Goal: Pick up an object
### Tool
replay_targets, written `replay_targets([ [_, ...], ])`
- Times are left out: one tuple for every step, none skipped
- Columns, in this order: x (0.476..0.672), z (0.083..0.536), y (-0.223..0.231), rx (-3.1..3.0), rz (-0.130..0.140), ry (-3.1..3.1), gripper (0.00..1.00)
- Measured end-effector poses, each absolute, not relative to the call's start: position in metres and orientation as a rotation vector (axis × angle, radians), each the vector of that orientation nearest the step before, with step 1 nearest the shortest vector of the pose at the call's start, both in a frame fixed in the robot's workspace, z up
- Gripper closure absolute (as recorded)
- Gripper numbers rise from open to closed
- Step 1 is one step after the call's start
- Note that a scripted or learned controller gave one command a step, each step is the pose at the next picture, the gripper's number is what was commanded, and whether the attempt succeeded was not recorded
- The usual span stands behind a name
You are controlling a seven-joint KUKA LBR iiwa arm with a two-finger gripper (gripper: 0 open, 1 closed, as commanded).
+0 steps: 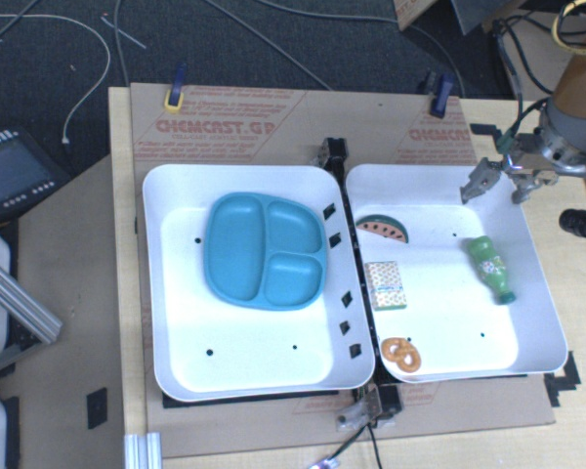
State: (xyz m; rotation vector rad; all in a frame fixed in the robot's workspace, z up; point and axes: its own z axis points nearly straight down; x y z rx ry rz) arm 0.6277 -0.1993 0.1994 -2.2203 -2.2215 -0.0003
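The two-finger jaws (498,181) are seen spread wide and empty above the right white bin (537,345), at its two o'clock corner. The glossy green plastic bottle (490,268) is left lying on its side just below, toward five o'clock, likely within easiest reach. A smooth blue compartment plate (266,250) is laid flat in the left white bin (176,350).

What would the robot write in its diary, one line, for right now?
end effector: open, above right bin's far corner, holding nothing | green bottle, watermelon slice, pretzel: right bin | blue plate: left bin
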Motion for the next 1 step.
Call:
replay_targets([
  [0.6286,0.1363,-0.2009,-2.217,0.005,-2.217,0.0],
])
